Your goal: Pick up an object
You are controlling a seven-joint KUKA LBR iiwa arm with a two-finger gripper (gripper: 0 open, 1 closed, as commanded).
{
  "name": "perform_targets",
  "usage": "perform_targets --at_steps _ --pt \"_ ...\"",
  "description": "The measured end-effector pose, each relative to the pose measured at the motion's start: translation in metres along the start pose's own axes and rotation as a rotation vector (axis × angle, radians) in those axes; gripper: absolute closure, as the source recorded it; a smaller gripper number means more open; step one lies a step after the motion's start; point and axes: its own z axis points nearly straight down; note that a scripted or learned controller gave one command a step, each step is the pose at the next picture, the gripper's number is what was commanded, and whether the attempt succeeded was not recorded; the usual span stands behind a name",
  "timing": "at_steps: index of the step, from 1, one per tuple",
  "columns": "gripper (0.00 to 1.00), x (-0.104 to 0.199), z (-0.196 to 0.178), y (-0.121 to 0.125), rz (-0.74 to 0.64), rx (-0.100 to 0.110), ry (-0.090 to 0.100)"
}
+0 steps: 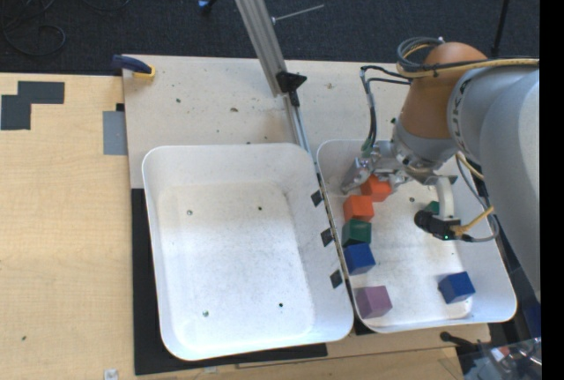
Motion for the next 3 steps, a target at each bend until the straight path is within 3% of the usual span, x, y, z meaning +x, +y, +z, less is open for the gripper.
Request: perform_targets --at_steps 1,3 --pt "1.0 0.0 -0.01 0.0 0.003 0.001 0.002" --pt "1.0 -0.008 -0.112 0.008 -0.001 -0.003 0.002"
